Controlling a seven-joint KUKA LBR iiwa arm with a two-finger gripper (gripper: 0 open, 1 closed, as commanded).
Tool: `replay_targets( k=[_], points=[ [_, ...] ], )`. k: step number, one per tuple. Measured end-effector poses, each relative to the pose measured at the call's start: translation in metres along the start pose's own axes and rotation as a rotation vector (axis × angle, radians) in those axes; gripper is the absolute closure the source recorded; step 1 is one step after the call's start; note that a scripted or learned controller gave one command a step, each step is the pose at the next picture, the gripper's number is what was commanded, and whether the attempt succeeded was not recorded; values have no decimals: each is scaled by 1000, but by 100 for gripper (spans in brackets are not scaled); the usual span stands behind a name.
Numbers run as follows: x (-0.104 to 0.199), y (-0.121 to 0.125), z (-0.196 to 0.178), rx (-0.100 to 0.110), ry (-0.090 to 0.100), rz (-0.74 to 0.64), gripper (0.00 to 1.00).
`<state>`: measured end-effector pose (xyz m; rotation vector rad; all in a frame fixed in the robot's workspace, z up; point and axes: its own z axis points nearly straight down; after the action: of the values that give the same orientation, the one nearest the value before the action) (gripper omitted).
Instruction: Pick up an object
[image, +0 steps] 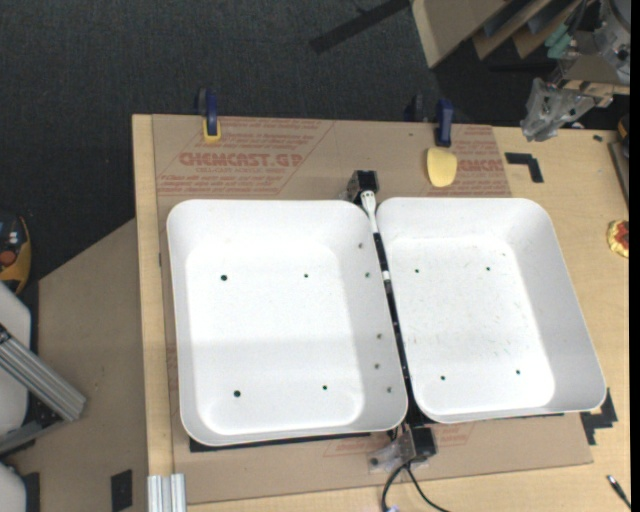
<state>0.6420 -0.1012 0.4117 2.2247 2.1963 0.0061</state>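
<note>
From the overhead cam: two shallow white plastic bins sit side by side on a brown cardboard sheet (300, 150) w/ red "CHEMCAST" print. The left white bin (190, 330) and the right white bin (560, 290) touch along their inner rims, and a thin black strip (385, 290) runs down the seam btwn them. Each bin floor shows four small dark dots near the corners, and the right floor has fine dark specks. A blue spring clamp w/ yellow tip (209, 112) grips the far edge of the cardboard on the left; a second blue clamp (444, 120) grips it further right. Just below that second clamp lies a pale yellow rounded lump (441, 166), on the cardboard, just behind the right bin's far rim and outside the bin. A small red-and-yellow thing (620, 237) sits at the right edge of the frame, beside the right bin, too cut off to ID. The grey metal gripper (550, 108) hangs at the top right corner, beyond the far right corner of the cardboard, well apart from both bins and off to the right of the yellow lump; it's small and blurred, so can't tell if it's open or closed, and nothing is seen in it. A black cable (400, 490) trails off the near edge, by the seam. A silver aluminium rail (40, 375) lies at the lower left, off the cardboard.
</note>
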Motion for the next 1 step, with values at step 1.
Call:
replay_targets(
  k=[1],
  points=[
    [42, 22, 110, 25, 10, -16, 100]
  ],
)
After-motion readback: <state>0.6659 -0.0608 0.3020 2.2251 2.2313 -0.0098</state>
